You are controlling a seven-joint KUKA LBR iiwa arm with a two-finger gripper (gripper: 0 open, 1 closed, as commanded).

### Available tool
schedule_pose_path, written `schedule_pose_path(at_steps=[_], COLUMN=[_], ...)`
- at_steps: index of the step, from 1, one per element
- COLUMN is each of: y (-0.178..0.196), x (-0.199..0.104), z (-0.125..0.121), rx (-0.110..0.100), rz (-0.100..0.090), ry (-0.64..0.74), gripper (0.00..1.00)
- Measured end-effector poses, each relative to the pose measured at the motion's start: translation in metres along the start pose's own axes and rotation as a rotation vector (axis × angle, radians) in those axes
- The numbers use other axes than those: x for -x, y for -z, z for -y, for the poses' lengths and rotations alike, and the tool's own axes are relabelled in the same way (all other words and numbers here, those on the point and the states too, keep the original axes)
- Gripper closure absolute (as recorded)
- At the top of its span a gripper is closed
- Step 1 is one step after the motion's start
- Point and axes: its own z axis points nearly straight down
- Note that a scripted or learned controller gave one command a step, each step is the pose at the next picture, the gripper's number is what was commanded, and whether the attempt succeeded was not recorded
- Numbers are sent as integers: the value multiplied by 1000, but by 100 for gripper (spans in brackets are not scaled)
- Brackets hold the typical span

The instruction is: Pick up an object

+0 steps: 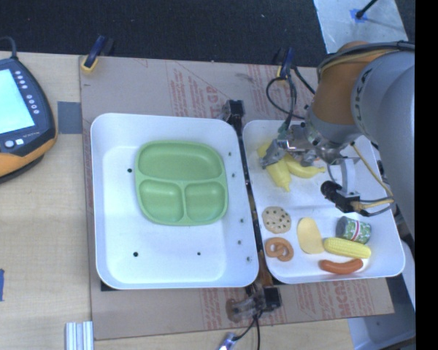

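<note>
One toy banana bunch point(286, 170) lies at the right bin's point(394, 268) far end, directly under the gripper point(298, 149). I cannot tell the jaws' state. Likely light, stiff, slippery plastic; grip across one banana's middle.

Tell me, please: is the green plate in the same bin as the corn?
No, the green plate lies in the left bin, while the corn lies in the right bin.

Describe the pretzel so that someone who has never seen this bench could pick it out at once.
Start at the right bin, the one crowded with toy food. Go to its near left corner, by the wall it shares with the left bin. The pretzel lies there, just below the round speckled cookie: it is the brown twisted loop with holes through it.
</note>
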Motion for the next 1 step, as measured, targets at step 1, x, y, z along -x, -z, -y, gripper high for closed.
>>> schedule_pose_path(at_steps=[1], y=[0], x=[1], z=[-4], rx=[-2], rz=[-1], ry=[0], gripper=[0])
